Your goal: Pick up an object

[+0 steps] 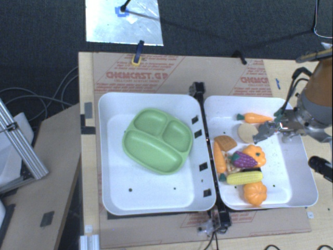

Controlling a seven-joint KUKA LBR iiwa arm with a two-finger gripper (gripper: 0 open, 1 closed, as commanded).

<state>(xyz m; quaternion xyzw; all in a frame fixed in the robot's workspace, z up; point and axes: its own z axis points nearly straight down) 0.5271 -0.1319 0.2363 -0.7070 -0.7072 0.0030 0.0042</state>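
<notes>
white plastic bins sit side by side on a brown cardboard sheet [156, 74] over the bench; the left bin [112, 155] holds a green divided plate [157, 140], the right bin [296, 181] a heap of toy food. the gripper [270, 129] hangs low over the right bin's upper part, just beside a pale round piece [245, 133] and below a carrot [255, 117] — how far its claw is spread i cannot tell, and nothing shows in it. this looks like the approach step, before any grasp. next it needs to settle on one piece and come down around it; the corn [243, 178], grapes [243, 160] and orange pieces crowd together, so the loose carrot seems easier. dark carpet [41, 35] lies beyond, with a shiny sheet [123, 14] on it.
</notes>
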